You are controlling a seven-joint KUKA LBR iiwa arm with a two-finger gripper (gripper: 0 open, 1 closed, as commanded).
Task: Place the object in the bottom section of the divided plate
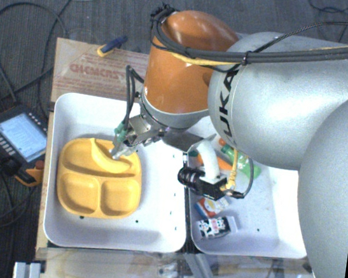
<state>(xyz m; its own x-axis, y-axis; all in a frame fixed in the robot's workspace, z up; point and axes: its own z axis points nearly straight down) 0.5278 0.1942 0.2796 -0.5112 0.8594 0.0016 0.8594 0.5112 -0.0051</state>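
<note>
Two white bins sit side by side on the tabletop (95, 60), and the action is in the left bin (155, 229), where a yellow divided plate (99, 179) lies towards the left of centre of the frame. It has one long section along its upper side and two smaller ones along its lower edge. The arm (258, 89) sweeps in from the right, orange band bulging at upper centre, and its pincer (121, 150) is down at the plate's upper rim, tip touching or just above the long upper section. Whether its tips are apart or together, I cannot tell; they are too small and dark against the yellow. No object is visible between them either, so I won't call a hold.

Which thing is the task's object can't be made out. The plate's sections all look bare, and the only loose items lie in the right bin (274, 246): a jumble of white, orange and green things (221, 167) right of centre, and a small dark piece (213, 225) below them.

My read: if something is carried, the pincer is over the wrong section and needs to shift towards the lower edge of the plate before letting go.
</note>
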